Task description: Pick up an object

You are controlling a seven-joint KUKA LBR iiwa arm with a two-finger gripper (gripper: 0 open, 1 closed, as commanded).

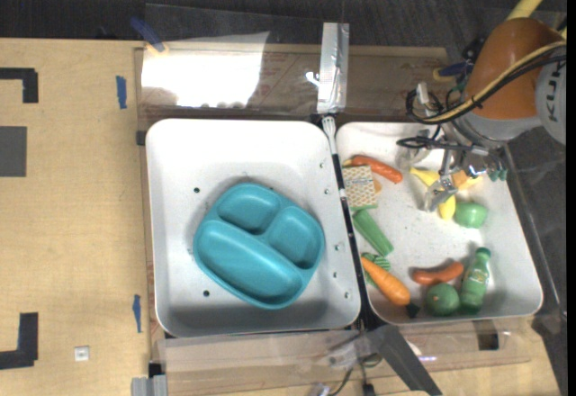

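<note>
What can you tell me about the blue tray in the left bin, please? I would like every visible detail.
The blue tray is a teal, smooth, plastic-looking plate with rounded corners and three compartments: two smaller ones on the far side and one long one on the near side. All three look empty. It lies flat, turned at a slant, near the middle of the left bin, resting on the white floor. Nothing else touches it, and the arm is away over the other bin.

We can read no words, brands or numbers anywhere. A dark letter-like mark shows on the arm's white casing at the right edge, cut off and illegible. The green bottle's label is too small for us to make out.
</note>
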